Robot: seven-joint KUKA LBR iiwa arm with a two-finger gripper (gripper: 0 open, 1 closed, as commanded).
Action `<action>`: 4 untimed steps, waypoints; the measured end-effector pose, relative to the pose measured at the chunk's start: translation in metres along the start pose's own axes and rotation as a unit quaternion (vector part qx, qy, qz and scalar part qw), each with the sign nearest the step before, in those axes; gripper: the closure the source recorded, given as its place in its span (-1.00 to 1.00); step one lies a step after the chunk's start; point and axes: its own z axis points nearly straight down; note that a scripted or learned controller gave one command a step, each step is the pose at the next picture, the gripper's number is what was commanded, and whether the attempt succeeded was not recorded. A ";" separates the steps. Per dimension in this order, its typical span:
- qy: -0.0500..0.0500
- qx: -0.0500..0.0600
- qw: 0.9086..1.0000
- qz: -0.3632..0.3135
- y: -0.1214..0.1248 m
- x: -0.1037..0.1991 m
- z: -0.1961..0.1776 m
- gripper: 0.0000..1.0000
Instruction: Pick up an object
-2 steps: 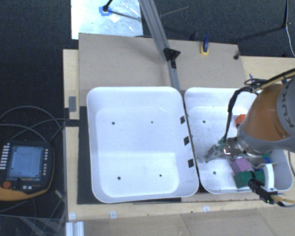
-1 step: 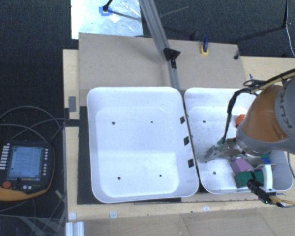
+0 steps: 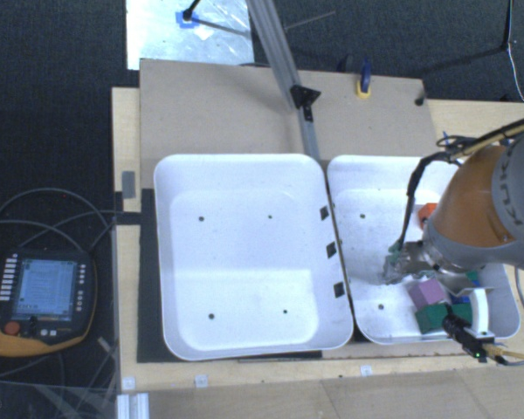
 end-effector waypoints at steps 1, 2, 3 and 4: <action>-0.001 -0.002 1.000 -0.001 0.005 0.004 -0.063 1.00; -0.001 -0.002 1.000 -0.001 0.006 0.007 -0.107 1.00; -0.001 -0.002 1.000 -0.001 0.008 0.007 -0.146 1.00; 0.000 -0.001 1.000 -0.003 0.045 0.046 -0.144 1.00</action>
